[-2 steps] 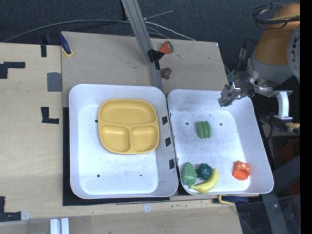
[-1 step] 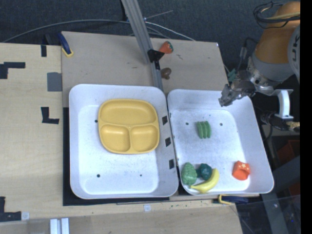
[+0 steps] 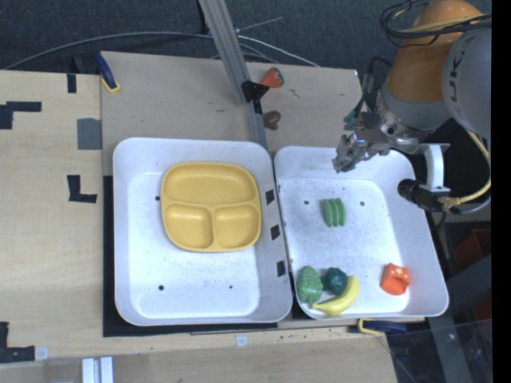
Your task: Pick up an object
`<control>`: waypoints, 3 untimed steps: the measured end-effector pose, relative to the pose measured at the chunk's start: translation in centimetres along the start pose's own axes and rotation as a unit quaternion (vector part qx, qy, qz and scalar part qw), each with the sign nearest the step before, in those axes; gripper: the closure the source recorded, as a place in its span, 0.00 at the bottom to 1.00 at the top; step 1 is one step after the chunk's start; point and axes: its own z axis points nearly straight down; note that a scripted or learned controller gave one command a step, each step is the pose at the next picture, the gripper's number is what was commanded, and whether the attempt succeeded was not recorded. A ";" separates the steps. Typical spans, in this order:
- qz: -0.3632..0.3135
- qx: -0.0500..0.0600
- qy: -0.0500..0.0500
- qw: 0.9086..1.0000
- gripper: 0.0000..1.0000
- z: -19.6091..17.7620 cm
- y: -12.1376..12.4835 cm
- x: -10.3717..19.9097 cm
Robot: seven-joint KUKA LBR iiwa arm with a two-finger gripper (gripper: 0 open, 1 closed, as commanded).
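Single fixed camera, mounted above the bench (image 3: 48, 214) and looking down at a slant. The far edge of the bench lies toward the top of the frame, the near edge toward the bottom. Both white bins sit fully in frame: the left bin (image 3: 136, 294) at centre, the right bin (image 3: 419, 246) beside it. The arm (image 3: 435, 54) enters from the upper right. The distance is moderate, with dark floor visible beyond the bench.

End effector (image 3: 346, 159) over right bin's (image 3: 415, 214) far rim; green pepper (image 3: 333, 212) mid-bin; yellow tray (image 3: 211, 206) in left bin (image 3: 136, 238)
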 end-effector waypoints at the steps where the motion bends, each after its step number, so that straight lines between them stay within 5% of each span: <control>1: 0.000 0.000 0.000 1.000 1.00 -0.4 -1.3 5.2; 3: -0.001 0.001 0.000 1.000 1.00 1.4 -1.7 16.5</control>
